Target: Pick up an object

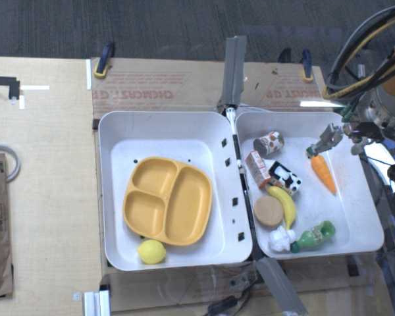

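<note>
Your end effector [330,139] hangs over the far right of the right bin [365,196], its tip just above the carrot [323,171]; you cannot tell its state. The carrot lies on the bin floor, right of the banana [284,203], cow toy [285,177] and can [270,143]. The left bin [115,196] holds a yellow tray [168,201] and a lemon [151,251]. Both bins sit on cardboard [164,84] over a pale wooden counter [39,130], with dark carpet [151,12] beyond.

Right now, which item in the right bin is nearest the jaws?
The orange carrot: its green top lies just below the gripper. The banana, can and green bottle lie farther off.
</note>
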